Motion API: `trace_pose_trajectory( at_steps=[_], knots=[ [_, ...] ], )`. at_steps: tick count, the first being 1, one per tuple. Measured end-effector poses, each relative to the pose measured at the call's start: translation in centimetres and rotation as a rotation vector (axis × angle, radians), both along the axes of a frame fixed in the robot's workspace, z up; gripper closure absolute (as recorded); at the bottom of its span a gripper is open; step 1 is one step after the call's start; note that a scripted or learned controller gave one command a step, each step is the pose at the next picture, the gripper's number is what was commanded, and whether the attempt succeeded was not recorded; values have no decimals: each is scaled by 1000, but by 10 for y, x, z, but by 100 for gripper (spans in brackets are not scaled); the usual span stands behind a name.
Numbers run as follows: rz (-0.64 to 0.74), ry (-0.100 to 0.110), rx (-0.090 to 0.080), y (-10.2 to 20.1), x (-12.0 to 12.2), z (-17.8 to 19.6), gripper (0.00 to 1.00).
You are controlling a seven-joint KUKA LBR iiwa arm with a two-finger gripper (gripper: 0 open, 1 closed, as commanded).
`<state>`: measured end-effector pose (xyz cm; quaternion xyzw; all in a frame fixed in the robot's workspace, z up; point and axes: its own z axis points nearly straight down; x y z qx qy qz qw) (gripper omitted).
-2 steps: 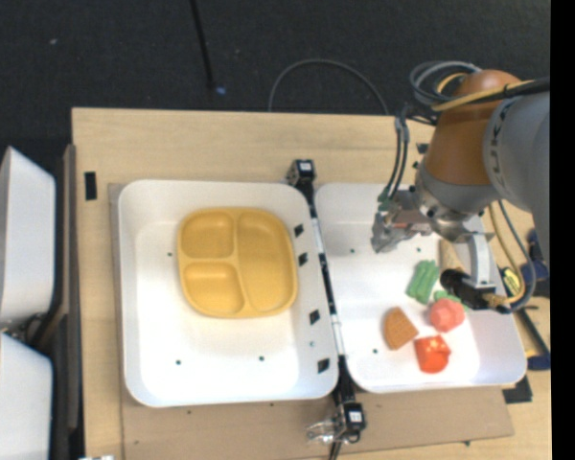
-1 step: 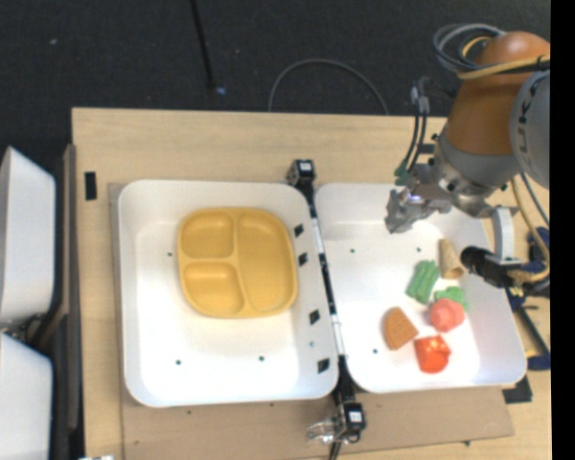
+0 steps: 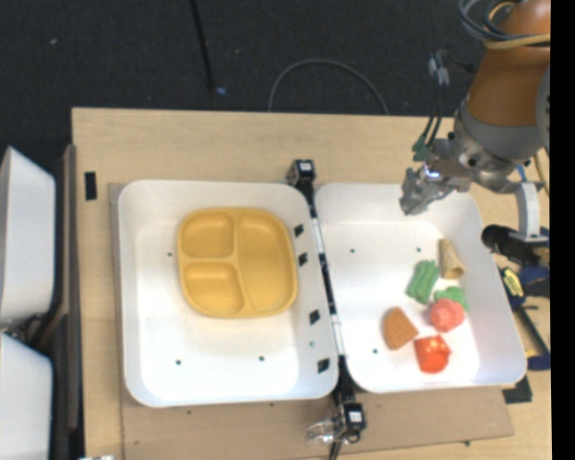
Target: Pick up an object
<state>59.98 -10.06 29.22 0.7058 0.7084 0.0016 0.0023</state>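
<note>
2 white bins: the left bin [image 3: 144, 353] holds 1 yellow divided plate [image 3: 237, 261]; the right bin [image 3: 374, 218] holds 5 toy foods clustered low-right, including 1 green piece [image 3: 423, 281] lying near-vertical. The gripper [image 3: 418, 197] hovers above, nothing visibly held; finger state unclear.

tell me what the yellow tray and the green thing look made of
Yellow tray: likely moulded plastic, with a smooth matte look, uniform colour and rounded divider ridges forming three compartments. Green thing: probably plastic or rubber toy food, in saturated even green with a ribbed shape; too small to tell the finish.
</note>
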Motion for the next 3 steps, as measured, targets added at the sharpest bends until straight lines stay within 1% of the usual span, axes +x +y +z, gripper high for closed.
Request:
trace_pose_trajectory(
  at_steps=[2, 3],
  knots=[
    [3, 5, 2, 101, -16, 2, 100],
    [2, 7, 1, 150, -17, -3, 100]
  ],
)
